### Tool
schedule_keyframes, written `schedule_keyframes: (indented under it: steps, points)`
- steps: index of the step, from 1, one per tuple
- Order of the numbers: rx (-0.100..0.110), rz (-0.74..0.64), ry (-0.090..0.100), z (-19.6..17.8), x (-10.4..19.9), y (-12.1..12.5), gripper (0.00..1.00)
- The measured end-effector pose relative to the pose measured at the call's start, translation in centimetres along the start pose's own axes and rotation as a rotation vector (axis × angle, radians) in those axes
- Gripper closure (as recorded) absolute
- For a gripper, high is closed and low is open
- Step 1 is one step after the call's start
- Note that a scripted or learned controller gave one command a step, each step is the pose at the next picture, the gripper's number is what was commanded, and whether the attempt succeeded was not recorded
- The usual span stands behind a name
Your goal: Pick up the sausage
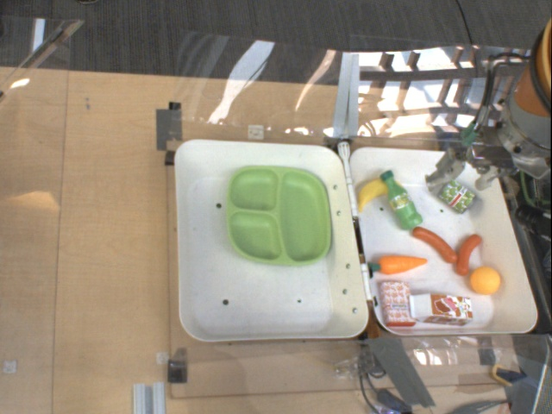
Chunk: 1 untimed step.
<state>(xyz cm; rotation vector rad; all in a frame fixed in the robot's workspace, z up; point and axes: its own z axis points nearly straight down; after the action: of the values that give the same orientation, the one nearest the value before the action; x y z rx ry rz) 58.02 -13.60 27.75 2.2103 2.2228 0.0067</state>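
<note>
The sausage (435,243) is a reddish-orange link lying slantwise in the middle of the right bin (521,257). A second, shorter link (469,251) stands at an angle just right of it. My gripper (464,176) hangs over the bin's far right part, up and to the right of the sausage and well apart from it. Its fingers are open with nothing between them. A small green, white and red can (457,197) lies just below the fingertips.
The right bin also holds a banana (371,192), a green bottle (400,202), a carrot (402,265), an orange (486,280) and a carton (429,307). A green divided plate (280,215) sits in the left bin (203,300).
</note>
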Motion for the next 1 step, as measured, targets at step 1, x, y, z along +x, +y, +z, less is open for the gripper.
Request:
schedule_keyframes:
  steps: [1]
  points:
    - [0.006, 0.069, 0.001, 11.53, -5.86, 1.33, 0.0]
